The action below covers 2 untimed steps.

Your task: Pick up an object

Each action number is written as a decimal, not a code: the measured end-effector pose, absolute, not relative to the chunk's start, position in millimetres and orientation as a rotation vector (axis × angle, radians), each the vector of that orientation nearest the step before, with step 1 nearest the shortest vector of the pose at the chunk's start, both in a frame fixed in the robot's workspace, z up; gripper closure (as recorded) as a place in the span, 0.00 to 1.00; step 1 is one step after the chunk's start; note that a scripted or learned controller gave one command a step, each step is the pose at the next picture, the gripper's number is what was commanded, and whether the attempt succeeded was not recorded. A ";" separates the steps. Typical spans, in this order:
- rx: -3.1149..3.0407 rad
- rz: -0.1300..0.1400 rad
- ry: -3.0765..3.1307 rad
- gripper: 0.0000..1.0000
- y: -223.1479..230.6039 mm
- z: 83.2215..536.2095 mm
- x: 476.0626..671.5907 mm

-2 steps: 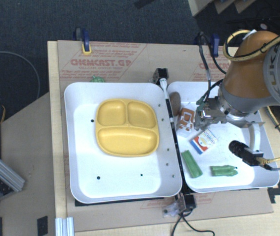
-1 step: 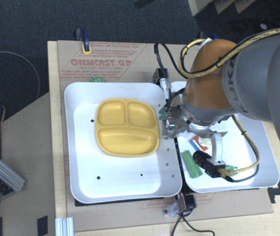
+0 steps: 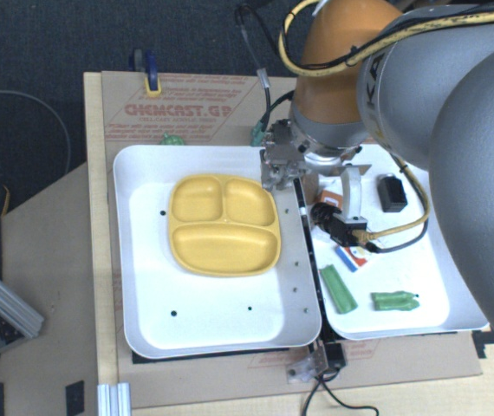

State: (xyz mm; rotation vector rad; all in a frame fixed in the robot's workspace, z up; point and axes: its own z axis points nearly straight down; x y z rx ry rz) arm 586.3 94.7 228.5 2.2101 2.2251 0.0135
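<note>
A yellow divided plate lies in the left bin, toward its back. In the right bin lie a green stick, a green bottle-shaped piece, a small black block and a flat red and blue item. My gripper hangs low over the wall between the two bins, at the plate's right rim. A small orange-brown thing shows just below the wrist, and I cannot make out whether it is held.
The grey arm and its orange band cover the back of the right bin. A black cable with a connector loops under the wrist. A cardboard sheet lies behind the bins, with a blue clamp on its edge.
</note>
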 end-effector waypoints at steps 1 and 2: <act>2.214 -0.002 2.240 1.00 189.7 221.6 533.5; 2.228 0.006 2.208 1.00 93.8 295.1 513.3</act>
